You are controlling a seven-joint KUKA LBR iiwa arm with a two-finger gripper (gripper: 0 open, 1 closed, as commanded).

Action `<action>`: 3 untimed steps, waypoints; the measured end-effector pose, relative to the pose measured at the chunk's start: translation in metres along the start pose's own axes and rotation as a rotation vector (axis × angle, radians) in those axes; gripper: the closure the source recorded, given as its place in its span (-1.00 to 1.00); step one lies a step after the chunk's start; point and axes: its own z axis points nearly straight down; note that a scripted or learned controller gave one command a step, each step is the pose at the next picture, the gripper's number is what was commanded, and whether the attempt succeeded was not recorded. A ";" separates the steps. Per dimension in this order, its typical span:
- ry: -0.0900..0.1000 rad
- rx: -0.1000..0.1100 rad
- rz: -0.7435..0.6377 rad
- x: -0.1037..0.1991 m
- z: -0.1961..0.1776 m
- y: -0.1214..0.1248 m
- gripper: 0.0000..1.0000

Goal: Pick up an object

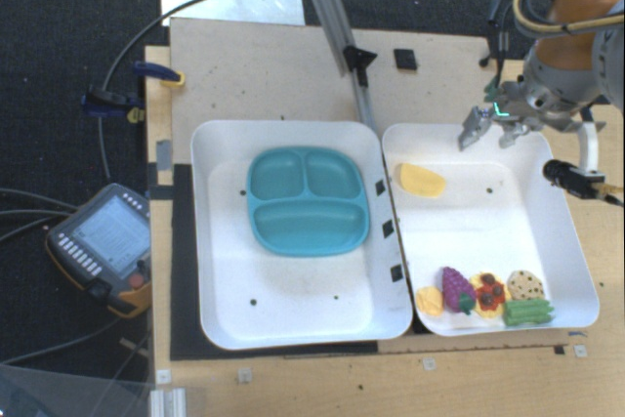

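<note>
Toy food pieces lay in the right white bin [562, 239]: a yellow wedge-shaped piece [421, 180] sat alone near the bin's far left corner, and a row ran along the near wall, with a small yellow piece [429, 300], a purple grape bunch [455, 289], a red-and-yellow piece [487, 292], a chocolate-chip cookie [525, 284] and a green piece [528, 312] close together, several touching. The tool [491, 131] hung over the far rim of that bin, its two fingers spread apart with nothing between them, well apart from every piece. Above it the grey arm [571, 63] carried its orange band. The left white bin [220, 239] held a teal divided plate [308, 201] with three compartments. No writing could be read anywhere. The bench [254, 73] was pale board, with a blue-and-yellow clamp [156, 72] at its far left edge and a slanted grey pole [327, 0] rising from it. A handheld pendant [103, 244] with a screen lay on dark carpet at left, cables curving around it.
</note>
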 end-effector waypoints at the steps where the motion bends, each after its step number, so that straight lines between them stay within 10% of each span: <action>1: 0.000 -0.003 0.000 0.000 -0.001 0.001 -1.00; 3: -0.001 0.001 -0.003 0.012 0.101 0.005 -1.00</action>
